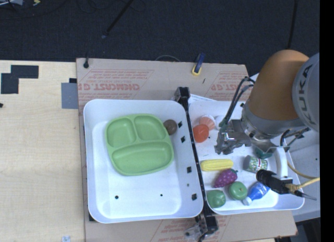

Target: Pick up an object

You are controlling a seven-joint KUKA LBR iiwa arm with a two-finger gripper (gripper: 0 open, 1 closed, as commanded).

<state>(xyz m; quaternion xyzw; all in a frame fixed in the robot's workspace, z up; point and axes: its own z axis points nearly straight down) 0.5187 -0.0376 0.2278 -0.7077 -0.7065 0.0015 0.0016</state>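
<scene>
The orange-banded arm (279, 87), nearest the lens, is reached in over the right bin (292, 204), where the toys are kept within range. The claw (225, 143) is hung just above the yellow corn (217, 165), beside the orange ball (200, 132); whether it is apart or together cannot be told. The purple grapes (225, 177) are lain just beyond. The green plate (140, 144) is kept in the left bin (99, 199).

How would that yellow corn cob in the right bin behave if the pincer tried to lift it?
The corn cob looks like smooth, stiff toy plastic, so probably light but a bit slippery. Its long rounded shape lies flat on the right bin, so a push may roll it toward the purple grapes beside it.
</scene>
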